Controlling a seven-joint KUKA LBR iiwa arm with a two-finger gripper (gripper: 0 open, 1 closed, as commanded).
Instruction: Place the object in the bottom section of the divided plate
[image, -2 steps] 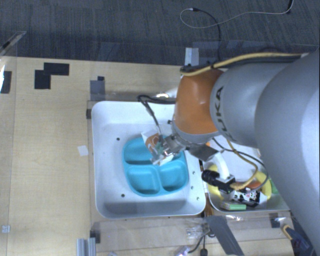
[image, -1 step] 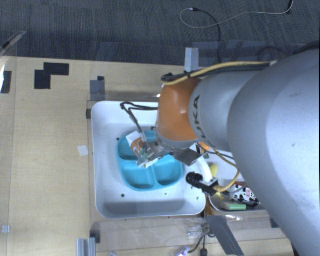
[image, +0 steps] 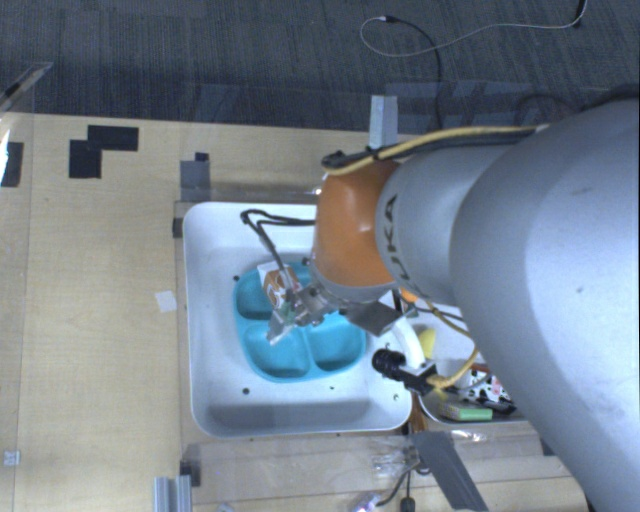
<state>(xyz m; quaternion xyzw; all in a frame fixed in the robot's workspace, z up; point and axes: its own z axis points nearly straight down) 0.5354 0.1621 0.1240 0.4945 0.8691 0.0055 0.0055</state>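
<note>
Arm over left bin (image: 210, 330) | I see the gripper (image: 290, 308) low over the blue divided plate (image: 300, 350) at frame centre | a small orange-brown object (image: 273, 287) sits at its fingers; grip state I cannot tell | plate's bottom section lies just below-left of the tool.

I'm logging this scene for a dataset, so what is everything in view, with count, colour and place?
Bin: one fully seen, white, bench centre; a second partly seen at right.
Divided plate: one, blue, inside the left bin.
Small object: one, orange-brown, over the plate's upper part, at the gripper.
Mixed items: several, yellow, green and others, in the right bin.
Black markers: a few, bench upper left.
Arm: one, grey with orange band, from the right.
Gripper: one, above the plate.
</note>
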